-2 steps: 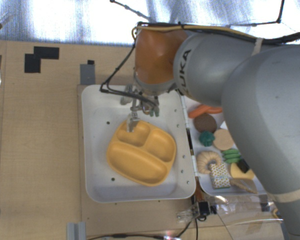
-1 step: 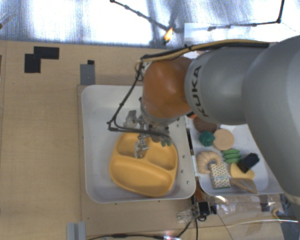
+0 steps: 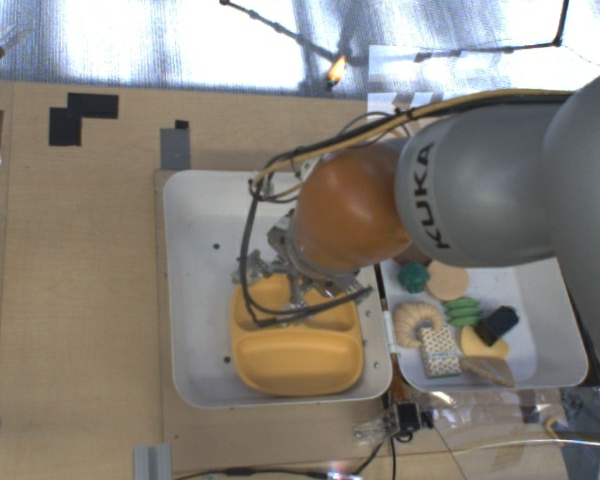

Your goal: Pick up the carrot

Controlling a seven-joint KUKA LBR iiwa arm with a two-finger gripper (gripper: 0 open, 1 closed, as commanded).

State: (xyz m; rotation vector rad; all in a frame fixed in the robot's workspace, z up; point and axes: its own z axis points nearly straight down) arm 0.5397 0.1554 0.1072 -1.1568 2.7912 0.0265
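Two bins noted. My gripper (image 3: pixel 300 280) hangs over the yellow tray (image 3: pixel 298 353), frame centre; its grip state I cannot tell. Carrot unlocated: confirm it before descending.

1. My arm (image 3: pixel 500 178) looks like smooth grey painted metal with a soft sheen; its orange band (image 3: pixel 350 213), mid-frame, is glossy and catches a pale highlight.
2. The bench (image 3: pixel 70 298) on the left of the frame looks like matt light wood or fibreboard, with a fine grain.
3. The left bin (image 3: pixel 195 268) looks like smooth white plastic, slightly glossy, with a few dark specks.
4. The yellow tray (image 3: pixel 298 358) in that bin looks like moulded plastic, smooth and satin.
5. The right bin (image 3: pixel 555 308) has the same white plastic look.
6. The cables (image 3: pixel 280 158) over my wrist look rubbery, black and yellow.
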